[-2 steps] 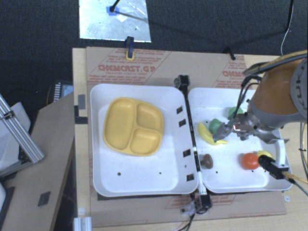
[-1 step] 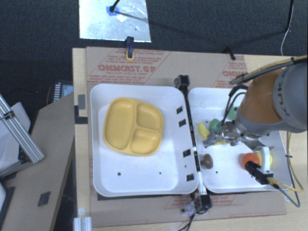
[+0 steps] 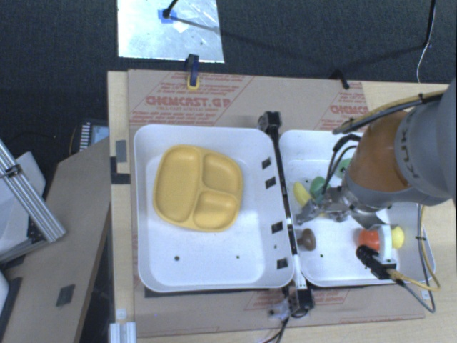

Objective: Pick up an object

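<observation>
**A:** Where are you in the pick?

**B:** You're on the approach. The gripper point(image 3: 311, 211) hangs low over the right bin point(image 3: 335, 270), near its left wall, and the grey arm point(image 3: 421, 148) with its orange band covers much of that bin. Nothing sits between the fingers that I can see, and the view is too coarse to say whether they're spread or pressed together. I can't tell.

**A:** What can you go for?

**B:** Closest is the yellow piece point(image 3: 303, 191), just beside the gripper on its upper side. A small brown object point(image 3: 307, 239) lies a little below it, near the divider point(image 3: 282, 206). Further right you have an orange-red piece point(image 3: 369, 236) and a yellow ball point(image 3: 398, 238), and a green thing point(image 3: 343, 167) peeks out by the arm.

**A:** And the next move?

**B:** I'd judge you need to centre over one item, descend, then close. The bin wall is close, so watch for a finger catching it.

**A:** The surroundings?

**B:** The left bin point(image 3: 164, 266) holds a yellow divided tray point(image 3: 198, 187). Both bins rest on printed cardboard point(image 3: 214, 95) over a wooden bench point(image 3: 118, 106); dark carpet point(image 3: 57, 48) lies behind, with a shiny metal sheet point(image 3: 170, 20) on it.
</observation>
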`<state>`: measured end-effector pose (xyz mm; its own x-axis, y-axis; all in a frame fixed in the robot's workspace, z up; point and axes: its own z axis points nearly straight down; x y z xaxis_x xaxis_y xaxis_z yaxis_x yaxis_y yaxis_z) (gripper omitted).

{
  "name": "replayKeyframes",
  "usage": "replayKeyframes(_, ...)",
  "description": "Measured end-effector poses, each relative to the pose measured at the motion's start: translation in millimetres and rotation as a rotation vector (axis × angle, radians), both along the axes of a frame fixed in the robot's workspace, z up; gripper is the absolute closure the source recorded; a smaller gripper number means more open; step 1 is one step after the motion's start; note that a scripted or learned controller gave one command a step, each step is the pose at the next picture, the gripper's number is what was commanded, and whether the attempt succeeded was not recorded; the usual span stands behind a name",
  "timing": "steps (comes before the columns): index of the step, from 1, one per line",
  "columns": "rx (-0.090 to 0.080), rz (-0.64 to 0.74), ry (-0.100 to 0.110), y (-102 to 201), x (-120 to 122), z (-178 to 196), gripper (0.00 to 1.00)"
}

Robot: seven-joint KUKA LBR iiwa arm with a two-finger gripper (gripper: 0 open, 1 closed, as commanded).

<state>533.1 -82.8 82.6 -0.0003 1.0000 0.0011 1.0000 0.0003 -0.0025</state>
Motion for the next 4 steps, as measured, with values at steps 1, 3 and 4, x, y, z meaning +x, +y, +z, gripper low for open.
replayKeyframes(1, -0.001, -0.001, -0.004, -1, 1, 12, 1.0)
replayKeyframes(3, -0.002, 0.002, -0.01, -11, -6, 116, 1.0)
replayKeyframes(4, -0.002, 0.003, -0.007, -11, -5, 135, 1.0)
